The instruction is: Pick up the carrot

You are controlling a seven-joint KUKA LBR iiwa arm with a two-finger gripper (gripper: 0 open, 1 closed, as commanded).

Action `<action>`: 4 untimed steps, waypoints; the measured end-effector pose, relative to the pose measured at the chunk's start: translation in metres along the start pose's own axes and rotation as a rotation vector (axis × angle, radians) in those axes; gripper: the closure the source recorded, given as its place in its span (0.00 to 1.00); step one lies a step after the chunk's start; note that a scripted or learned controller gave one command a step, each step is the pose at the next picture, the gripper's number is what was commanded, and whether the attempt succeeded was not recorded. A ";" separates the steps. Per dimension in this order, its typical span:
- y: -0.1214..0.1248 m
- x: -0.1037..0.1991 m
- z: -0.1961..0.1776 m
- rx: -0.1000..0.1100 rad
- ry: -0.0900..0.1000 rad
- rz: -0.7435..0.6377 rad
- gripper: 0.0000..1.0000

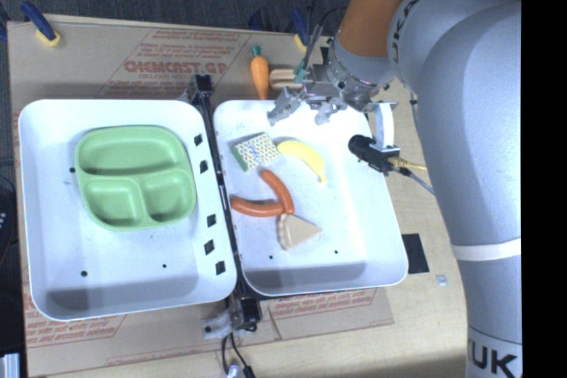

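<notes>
Small orange carrot (259, 75) lay ungrasped on bench's far edge, outside right white bin (372, 217); pincer (306, 104) hovered nearby, state indiscernible.

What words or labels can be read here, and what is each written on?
"UK": large dark letters on the grey arm, cut off at the picture's edge.
"CHEMCAST GP", roughly: faint red print on the brown board under the bins; the reading is unsure.
Smaller red lines on that board: too blurred to read.
</notes>
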State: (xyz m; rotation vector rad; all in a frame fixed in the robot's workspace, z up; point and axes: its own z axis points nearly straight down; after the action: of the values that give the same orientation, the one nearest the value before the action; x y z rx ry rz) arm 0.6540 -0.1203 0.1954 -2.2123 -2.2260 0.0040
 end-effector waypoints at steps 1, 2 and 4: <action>0.005 -0.044 0.100 -0.008 -0.002 0.041 0.00; 0.002 -0.062 0.069 -0.001 0.000 0.307 0.00; 0.002 -0.077 0.082 0.000 0.002 0.929 0.00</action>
State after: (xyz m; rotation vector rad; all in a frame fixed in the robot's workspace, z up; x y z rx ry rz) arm 0.6564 -0.1969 0.1138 -2.9751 -0.9984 0.0042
